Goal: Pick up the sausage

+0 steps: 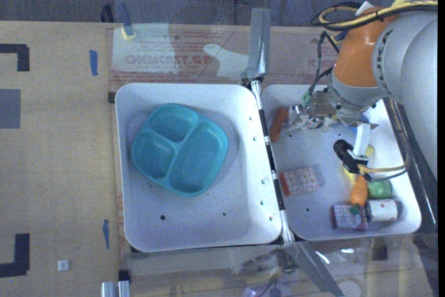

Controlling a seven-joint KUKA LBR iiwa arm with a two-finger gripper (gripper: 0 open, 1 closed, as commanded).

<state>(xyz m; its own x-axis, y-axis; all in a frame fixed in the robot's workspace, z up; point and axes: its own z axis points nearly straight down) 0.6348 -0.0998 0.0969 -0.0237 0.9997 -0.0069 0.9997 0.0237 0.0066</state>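
The sausage (277,123) is a short reddish-brown piece lying against the left wall of the right bin (327,233), near its far end. My gripper (303,119) hangs low over the same bin, just to the right of the sausage and very close to it. The view does not show anything held in the gripper. The grey arm with its orange band comes in from the upper right.
A teal divided plate (181,148) sits in the left bin (201,226). In the right bin lie a pink-and-white packet (300,181), an orange carrot-like piece (358,192), a green item (379,188), a small can (384,209) and a purple box (347,217).
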